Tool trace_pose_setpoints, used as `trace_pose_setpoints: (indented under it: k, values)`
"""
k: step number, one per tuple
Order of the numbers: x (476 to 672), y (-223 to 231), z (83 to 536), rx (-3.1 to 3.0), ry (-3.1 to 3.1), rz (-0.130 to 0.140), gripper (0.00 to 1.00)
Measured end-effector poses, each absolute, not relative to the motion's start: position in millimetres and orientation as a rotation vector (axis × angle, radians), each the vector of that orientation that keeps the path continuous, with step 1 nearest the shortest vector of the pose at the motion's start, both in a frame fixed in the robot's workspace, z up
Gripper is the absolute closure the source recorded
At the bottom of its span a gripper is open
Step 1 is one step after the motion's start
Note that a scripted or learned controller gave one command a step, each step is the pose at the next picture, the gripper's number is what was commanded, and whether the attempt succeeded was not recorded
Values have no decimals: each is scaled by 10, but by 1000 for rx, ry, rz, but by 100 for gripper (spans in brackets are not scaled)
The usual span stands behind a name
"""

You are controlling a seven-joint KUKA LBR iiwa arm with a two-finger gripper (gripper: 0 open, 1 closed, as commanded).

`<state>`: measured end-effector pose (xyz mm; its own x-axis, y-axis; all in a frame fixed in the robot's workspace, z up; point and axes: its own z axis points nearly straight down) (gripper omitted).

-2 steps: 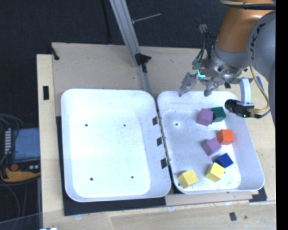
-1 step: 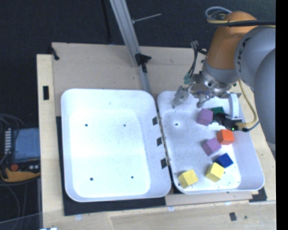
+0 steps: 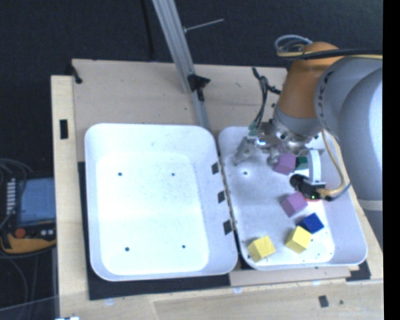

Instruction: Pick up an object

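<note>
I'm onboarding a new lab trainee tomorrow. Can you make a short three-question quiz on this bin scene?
1. True or false: all the blocks lie in the right bin.
2. How many yellow blocks are there: A) one, B) two, C) three?
3. Which colour block touches a yellow block near the front of the bin?

Key
1. True. The left bin holds no blocks.
2. B. The second yellow block lies further left.
3. Blue: the blue block sits against it. Two purple blocks lie further back, one in the open and one by the gripper.
</note>
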<state>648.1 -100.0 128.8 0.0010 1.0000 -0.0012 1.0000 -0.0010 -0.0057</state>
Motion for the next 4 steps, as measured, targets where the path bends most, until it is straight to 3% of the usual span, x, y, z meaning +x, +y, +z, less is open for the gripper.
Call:
trace_pose_setpoints:
  k: [1,2,4]
  values:
    - [6479,-1009,952,-2223,-2219,4,0]
    - [6495,-1022,1090,-2233,-2216,-4,100]
    - [6543,-1088,2293,-2226,-2226,-6,100]
